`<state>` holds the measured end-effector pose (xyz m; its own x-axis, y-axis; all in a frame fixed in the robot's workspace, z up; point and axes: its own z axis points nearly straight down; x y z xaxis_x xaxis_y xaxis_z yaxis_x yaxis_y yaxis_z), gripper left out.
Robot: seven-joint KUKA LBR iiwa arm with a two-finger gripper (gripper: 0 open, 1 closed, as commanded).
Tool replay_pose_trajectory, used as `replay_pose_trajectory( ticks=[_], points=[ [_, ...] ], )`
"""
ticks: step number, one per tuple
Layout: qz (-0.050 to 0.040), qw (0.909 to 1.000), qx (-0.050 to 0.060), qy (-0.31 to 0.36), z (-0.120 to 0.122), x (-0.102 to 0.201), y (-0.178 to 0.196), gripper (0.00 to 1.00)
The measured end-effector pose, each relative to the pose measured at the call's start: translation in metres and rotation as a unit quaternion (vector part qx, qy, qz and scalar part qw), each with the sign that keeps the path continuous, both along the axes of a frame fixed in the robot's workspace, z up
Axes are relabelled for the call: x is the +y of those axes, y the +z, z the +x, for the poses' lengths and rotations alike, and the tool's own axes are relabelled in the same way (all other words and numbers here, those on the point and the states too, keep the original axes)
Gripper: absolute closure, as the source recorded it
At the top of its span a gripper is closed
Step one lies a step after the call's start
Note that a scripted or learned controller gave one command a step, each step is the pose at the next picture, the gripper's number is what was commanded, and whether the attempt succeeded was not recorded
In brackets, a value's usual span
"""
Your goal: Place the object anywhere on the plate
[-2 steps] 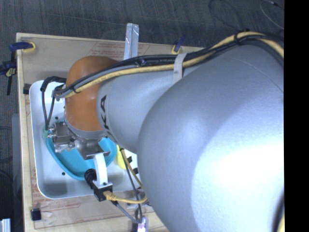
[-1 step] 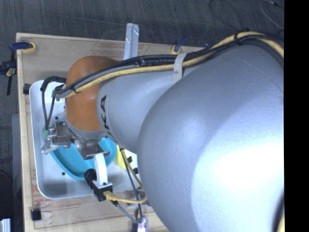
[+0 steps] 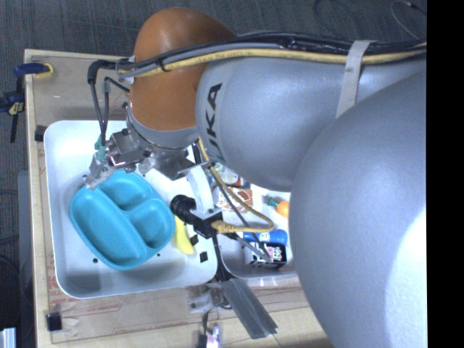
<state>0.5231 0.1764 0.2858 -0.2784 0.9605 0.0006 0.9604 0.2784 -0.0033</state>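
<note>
We see the gripper (image 3: 109,162) low in the left bin (image 3: 58,194), right at the upper edge of the blue divided plate (image 3: 123,220) — whether it grips anything we cannot tell. The object itself we cannot pick out (a yellow item (image 3: 183,239) lies beyond the plate's far side, away from the gripper). We judge this the placing step — next, a release over a compartment.

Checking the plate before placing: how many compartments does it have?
3: blue plate shows one long section along its left side, two smaller on the right. The arm covers nothing of it.
</note>
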Motion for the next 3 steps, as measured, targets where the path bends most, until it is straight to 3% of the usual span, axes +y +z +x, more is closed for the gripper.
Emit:
replay_pose_trajectory(
  ticks=[1, 2, 3],
  points=[
    [-0.0011, 1.0, 0.002, 0.005, -0.038, 0.017, -0.165, 0.0],
    [-0.0002, 0.9999, 0.0, -0.012, -0.031, -0.032, -0.11, 0.0],
    [-0.0021, 0.9646, 0.003, -0.264, -0.049, 0.014, -0.167, 0.0]
  ],
)
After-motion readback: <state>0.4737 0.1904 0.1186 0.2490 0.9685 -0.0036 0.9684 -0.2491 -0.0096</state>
